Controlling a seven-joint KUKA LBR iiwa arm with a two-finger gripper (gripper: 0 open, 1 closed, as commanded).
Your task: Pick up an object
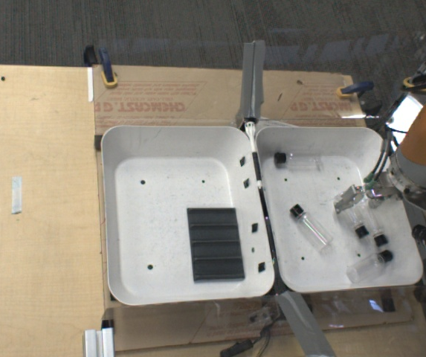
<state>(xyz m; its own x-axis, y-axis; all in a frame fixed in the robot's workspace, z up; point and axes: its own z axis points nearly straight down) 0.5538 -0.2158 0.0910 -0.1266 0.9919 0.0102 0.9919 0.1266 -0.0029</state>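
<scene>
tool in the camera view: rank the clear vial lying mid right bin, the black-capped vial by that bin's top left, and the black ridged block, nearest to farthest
Measured from the tool:
1. Clear vial, lying at a slant in the middle of the right bin, just left of the tool.
2. Black-capped vial, near that bin's upper left corner.
3. Black ridged block, across the divide in the left bin.

Several clear vials with black caps (311, 227) lie scattered in the right bin (324, 277); a black ribbed block (215, 244) lies flat in the left bin (123, 222).

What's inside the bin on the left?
The left bin holds one thing: a dark ribbed block lying flat near its right side. The block covers the floor beneath it, so what's under it can't be seen.
</scene>
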